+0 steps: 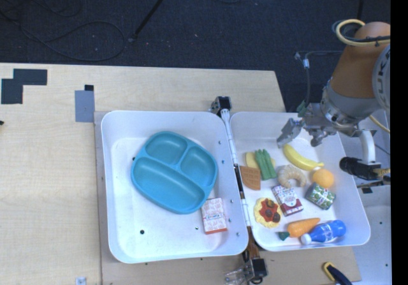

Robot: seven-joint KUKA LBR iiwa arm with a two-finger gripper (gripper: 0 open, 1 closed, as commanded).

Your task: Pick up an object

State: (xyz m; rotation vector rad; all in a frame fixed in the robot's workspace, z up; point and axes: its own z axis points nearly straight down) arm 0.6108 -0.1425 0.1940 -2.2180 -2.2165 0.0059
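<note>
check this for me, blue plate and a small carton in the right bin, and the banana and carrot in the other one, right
Not quite. The camera view shows the blue plate and small carton in the left bin, not the right. The banana and carrot lie in the right bin.

Wooden bench (51,169), dark carpet (191,16) with black cables (153,6), grey tape patches (83,105)

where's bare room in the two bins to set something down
Left bin: bare floor in front of the blue plate, left of the small carton. Right bin: bare far-left corner behind the green beans. Crowded from banana to bottle.
</note>
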